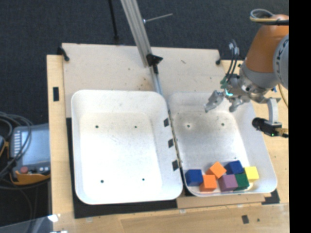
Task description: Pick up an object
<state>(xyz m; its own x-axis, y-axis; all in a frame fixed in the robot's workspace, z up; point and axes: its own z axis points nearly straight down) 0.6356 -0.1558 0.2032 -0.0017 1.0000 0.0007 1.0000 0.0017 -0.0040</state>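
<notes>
On your left sits the left bin (121, 144), its white floor speckled with dark marks. A slanted aluminium post (138, 28) rises from the tabletop (97, 64) behind the seam between the two bins. Moving right, you reach the right bin (209, 135). The cubes huddle in its near corner: a blue cube (194, 176), two orange cubes (209, 181) (217, 169), a purple cube (228, 182), a second blue cube (234, 167), a green cube (242, 180) and a yellow cube (251, 173). Together they form a short row running left to right along the near wall; each cube alone has no long axis. Further right, the tool (224, 104) hangs over the bin's far edge, well apart from the cubes, its two fingers spread apart with nothing between them.
</notes>
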